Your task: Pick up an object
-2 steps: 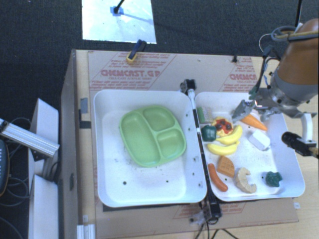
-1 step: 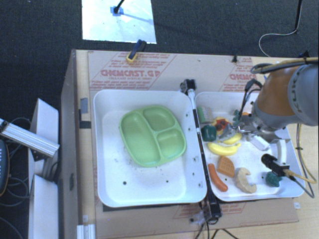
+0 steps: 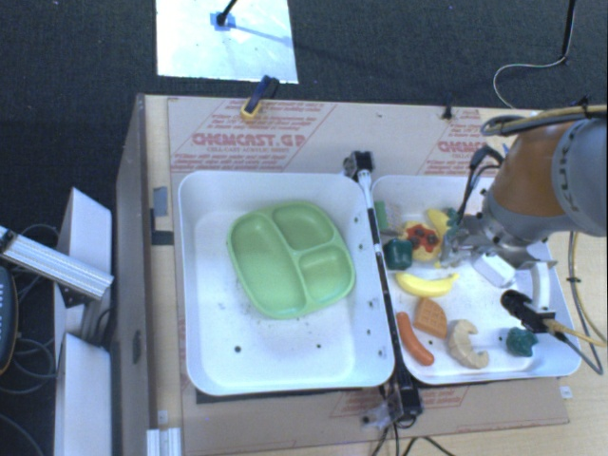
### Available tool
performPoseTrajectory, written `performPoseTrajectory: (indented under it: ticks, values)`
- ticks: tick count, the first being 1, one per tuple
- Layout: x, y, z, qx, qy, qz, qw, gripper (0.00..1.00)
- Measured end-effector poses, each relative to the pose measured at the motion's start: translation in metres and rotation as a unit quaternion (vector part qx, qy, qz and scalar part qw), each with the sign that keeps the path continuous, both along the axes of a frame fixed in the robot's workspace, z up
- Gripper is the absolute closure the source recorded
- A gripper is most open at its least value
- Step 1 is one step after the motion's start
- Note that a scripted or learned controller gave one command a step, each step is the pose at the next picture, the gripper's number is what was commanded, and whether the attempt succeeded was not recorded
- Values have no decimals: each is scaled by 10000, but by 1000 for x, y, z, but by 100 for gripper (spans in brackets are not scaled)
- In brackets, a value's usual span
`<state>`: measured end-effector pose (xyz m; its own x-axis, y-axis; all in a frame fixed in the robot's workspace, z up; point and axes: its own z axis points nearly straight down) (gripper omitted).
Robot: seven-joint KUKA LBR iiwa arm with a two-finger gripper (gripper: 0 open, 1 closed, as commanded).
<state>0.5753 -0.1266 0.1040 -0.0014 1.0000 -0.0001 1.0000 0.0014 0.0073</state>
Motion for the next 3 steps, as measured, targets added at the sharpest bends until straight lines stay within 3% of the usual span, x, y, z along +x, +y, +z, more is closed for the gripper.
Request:
performPoseTrajectory:
  ticks: [1,2,3]
  values:
    - [0,0,0,0,0,1,10000,0]
    - [36,26,-16,-94,-10,-33,10000,0]
    - [37,30,-6,-46,0,-23,10000,100]
